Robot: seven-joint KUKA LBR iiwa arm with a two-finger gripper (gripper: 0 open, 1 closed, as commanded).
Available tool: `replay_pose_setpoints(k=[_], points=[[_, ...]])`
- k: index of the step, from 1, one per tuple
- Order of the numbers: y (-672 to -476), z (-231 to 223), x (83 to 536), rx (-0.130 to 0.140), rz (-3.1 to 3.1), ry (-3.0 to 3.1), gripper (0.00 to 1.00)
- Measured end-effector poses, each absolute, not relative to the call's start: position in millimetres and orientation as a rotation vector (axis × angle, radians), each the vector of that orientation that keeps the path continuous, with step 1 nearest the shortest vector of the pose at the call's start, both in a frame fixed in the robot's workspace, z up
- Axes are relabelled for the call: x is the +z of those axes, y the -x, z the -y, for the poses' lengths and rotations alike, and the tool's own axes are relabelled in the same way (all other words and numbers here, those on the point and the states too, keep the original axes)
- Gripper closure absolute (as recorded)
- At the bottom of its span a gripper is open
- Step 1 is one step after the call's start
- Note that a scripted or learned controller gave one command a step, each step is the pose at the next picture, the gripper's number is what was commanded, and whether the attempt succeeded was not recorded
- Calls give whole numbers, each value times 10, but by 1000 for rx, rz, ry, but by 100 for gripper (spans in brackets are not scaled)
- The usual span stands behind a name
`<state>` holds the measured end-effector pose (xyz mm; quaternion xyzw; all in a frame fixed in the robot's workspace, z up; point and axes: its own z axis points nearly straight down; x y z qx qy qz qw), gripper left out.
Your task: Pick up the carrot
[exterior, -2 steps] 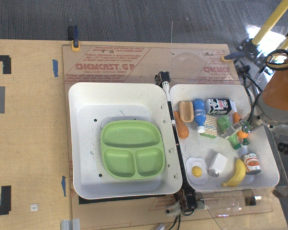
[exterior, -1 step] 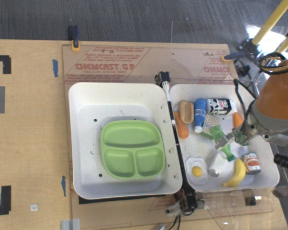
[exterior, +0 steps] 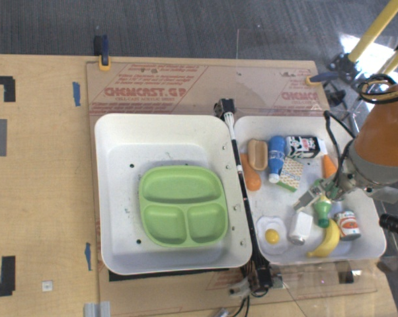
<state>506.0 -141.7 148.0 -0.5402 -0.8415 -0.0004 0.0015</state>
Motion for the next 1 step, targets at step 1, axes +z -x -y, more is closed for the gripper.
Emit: replay_pose_setpoints(k=[1], points=[[-5221, 2218, 1636, 3, 2573, 1815, 0]])
